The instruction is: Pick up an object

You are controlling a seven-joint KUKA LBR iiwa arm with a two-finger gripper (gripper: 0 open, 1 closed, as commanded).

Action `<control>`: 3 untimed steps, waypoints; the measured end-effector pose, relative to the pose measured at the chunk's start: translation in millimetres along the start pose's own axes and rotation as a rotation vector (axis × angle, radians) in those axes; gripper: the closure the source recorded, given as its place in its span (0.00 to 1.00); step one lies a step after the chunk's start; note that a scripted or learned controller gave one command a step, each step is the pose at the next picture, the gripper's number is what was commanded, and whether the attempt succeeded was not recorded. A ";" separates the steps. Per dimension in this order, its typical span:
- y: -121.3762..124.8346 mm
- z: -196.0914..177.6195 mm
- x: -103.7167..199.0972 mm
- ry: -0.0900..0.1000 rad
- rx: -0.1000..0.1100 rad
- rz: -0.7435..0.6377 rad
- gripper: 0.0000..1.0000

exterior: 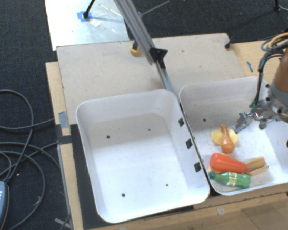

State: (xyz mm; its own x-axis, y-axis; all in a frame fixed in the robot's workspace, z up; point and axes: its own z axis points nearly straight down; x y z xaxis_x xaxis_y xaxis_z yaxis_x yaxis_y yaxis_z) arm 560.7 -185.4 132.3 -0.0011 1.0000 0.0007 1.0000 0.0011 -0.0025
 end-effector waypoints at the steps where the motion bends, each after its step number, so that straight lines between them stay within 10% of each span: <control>1: 1.0 42.4 0.2 0.000 -0.004 0.001 0.00; 2: 2.4 29.3 -0.4 -0.001 -0.008 0.000 1.00; 3: 1.3 -19.0 -9.5 -0.003 -0.009 0.001 1.00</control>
State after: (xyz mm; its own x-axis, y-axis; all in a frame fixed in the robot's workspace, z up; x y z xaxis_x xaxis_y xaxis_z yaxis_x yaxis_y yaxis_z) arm 562.1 -194.8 151.2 -0.0001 1.0000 -0.0024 1.0000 0.0001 0.0062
